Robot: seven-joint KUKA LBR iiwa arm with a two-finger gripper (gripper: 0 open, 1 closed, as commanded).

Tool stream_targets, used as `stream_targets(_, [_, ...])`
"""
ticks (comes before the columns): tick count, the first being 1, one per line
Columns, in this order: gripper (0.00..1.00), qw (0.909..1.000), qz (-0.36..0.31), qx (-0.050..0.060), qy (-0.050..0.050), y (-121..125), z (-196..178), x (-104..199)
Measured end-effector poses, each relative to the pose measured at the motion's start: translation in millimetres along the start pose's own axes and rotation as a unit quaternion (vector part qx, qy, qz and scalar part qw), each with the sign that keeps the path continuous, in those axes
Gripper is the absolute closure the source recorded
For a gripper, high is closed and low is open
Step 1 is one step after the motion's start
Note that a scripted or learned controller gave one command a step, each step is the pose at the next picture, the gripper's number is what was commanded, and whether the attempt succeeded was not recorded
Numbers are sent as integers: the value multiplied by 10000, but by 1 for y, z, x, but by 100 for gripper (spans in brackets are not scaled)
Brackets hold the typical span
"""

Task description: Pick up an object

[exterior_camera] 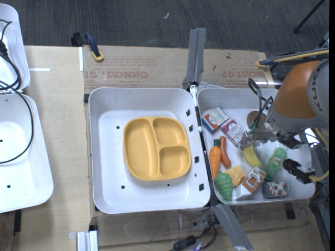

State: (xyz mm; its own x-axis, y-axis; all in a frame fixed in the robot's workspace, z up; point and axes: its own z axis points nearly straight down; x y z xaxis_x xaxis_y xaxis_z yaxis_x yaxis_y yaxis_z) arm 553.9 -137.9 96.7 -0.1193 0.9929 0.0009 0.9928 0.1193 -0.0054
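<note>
The right bin (pixel 306 192) holds several toy foods. Among them are an orange carrot (pixel 214 161), a red sausage (pixel 225 151), a yellow corn cob (pixel 236 175), a green bunch (pixel 223 186), a yellow banana (pixel 252 156), a green bottle (pixel 276 161) and a can (pixel 275 190). Two small boxes (pixel 215 119) (pixel 254 181) and a printed packet (pixel 235 132) lie there too. My gripper (pixel 249 139) is low in this bin, just above the banana's upper end and beside the packet. I see nothing held in it.
The left bin (pixel 104 140) holds a yellow divided plate (pixel 157 148). A grey post (pixel 196 56) rises behind the wall between the bins. The arm's orange band (pixel 293 90) hangs over the right bin's far right side. White trays (pixel 21 156) sit at the far left.
</note>
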Motion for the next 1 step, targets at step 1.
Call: stream_targets(1, [100,9991,417,-9,-8,13,-108,71])
